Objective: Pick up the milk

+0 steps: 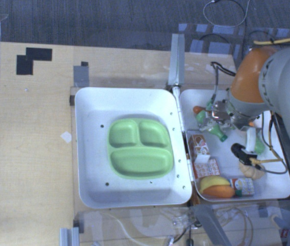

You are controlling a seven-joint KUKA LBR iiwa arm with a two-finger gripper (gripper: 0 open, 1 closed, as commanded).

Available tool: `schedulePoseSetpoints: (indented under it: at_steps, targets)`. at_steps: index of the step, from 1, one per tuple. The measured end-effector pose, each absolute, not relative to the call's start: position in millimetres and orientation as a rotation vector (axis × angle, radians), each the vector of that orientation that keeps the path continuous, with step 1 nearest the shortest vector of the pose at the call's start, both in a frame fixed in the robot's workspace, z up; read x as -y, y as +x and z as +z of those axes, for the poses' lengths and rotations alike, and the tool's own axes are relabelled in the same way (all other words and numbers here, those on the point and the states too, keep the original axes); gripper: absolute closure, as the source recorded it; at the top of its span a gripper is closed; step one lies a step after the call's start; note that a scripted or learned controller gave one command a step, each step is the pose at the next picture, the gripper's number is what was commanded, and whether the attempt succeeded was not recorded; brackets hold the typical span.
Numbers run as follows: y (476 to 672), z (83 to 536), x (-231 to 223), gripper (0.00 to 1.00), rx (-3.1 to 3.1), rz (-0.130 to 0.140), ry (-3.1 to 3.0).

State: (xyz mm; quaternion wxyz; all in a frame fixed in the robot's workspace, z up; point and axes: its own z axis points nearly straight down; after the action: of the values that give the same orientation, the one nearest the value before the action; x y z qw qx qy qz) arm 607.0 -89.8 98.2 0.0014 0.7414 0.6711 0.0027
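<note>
Your milk carton (199, 145) lies flat in the right bin (283, 188), up against its left wall, about halfway down (label is small, so I'm reading it as the milk by its carton shape). Just below it, touching or nearly so, you have a small red-and-white box (207, 167). Below that are a banana (212, 181) and an orange fruit (218, 191) at the bin's near edge, with a juice box (244, 186) beside them. A green bottle (217, 132) lies just right of the carton's upper end. The gripper (220, 115) hangs over the bin's upper part, above that bottle and apart from the milk. You can't tell whether it is released or clenched, since the wrist hides it. The left bin (91, 137) holds a green divided plate (140, 148).
</note>
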Motion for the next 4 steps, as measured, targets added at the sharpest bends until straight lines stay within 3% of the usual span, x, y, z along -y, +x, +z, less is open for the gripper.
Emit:
schedulePoseSetpoints:
  at_steps: [1,2,3,4]
  targets:
    - [528.0,183.3,-0.7,1.0,-2.16,0.002,2.281]
    - [489.9,182.7,-31.4,1.0,-2.51,0.001,1.891]
    - [488.7,182.6,-44.6,1.0,-2.8,0.002,1.424]
    - [489.5,218.3,-43.5,1.0,-2.931,0.004,1.117]
